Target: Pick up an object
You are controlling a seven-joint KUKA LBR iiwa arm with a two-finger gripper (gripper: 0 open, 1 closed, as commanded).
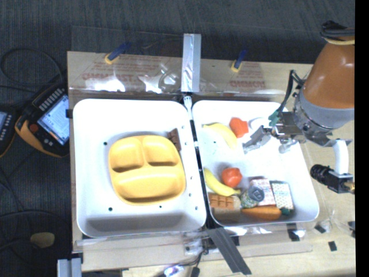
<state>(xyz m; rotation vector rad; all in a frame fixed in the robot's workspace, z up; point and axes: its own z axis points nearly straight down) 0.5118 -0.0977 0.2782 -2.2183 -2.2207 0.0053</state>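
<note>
In the camera view, the gripper [266,138] is hovering over the right bin [305,180], seemingly open and holding nothing, while the food items, the tomato [232,176] among them, are lying unpicked below.

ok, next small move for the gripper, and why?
Probably a short descent toward the left. The gripper sits over the right bin with nothing between its fingers, and the orange piece and the banana lie just to its left, apart from the crowded pile along the near wall.
</note>
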